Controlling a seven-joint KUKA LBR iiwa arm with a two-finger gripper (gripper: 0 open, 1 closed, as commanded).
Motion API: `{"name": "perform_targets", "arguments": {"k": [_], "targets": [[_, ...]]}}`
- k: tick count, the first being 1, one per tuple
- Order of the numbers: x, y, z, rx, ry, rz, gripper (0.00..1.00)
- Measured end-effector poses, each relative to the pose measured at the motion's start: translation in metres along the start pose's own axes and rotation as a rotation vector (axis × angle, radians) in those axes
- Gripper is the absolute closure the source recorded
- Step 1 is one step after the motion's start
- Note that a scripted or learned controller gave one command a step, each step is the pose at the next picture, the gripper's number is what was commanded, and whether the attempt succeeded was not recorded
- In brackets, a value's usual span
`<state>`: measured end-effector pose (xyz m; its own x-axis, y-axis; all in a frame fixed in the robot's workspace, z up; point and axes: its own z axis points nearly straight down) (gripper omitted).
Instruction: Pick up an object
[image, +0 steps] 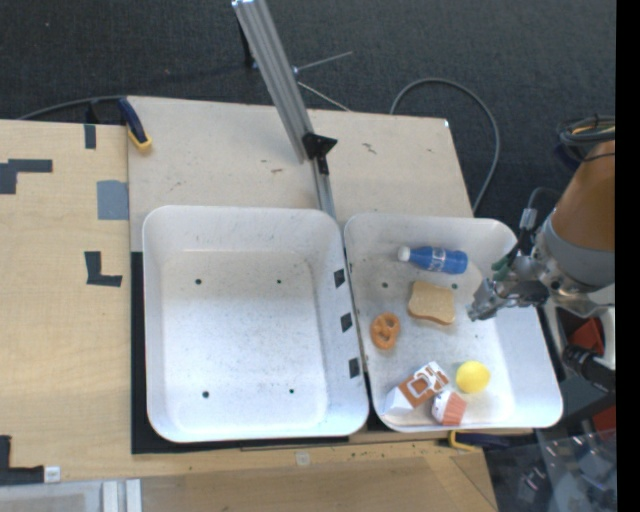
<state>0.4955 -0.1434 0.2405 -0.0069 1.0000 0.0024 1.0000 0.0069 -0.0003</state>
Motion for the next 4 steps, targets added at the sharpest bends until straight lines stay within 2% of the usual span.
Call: {"name": "perform_targets", "arguments": {"k": [1, 3, 4], "targets": [[0.053, 0.002, 0.013, 0.002, 0.0, 0.001, 1.0], [0.157, -0.004, 0.002, 0.001, -0.001, 0.0, 1.0], [0.217, 0.004, 0.003, 0.002, -0.001, -0.002, 1.0]]}}
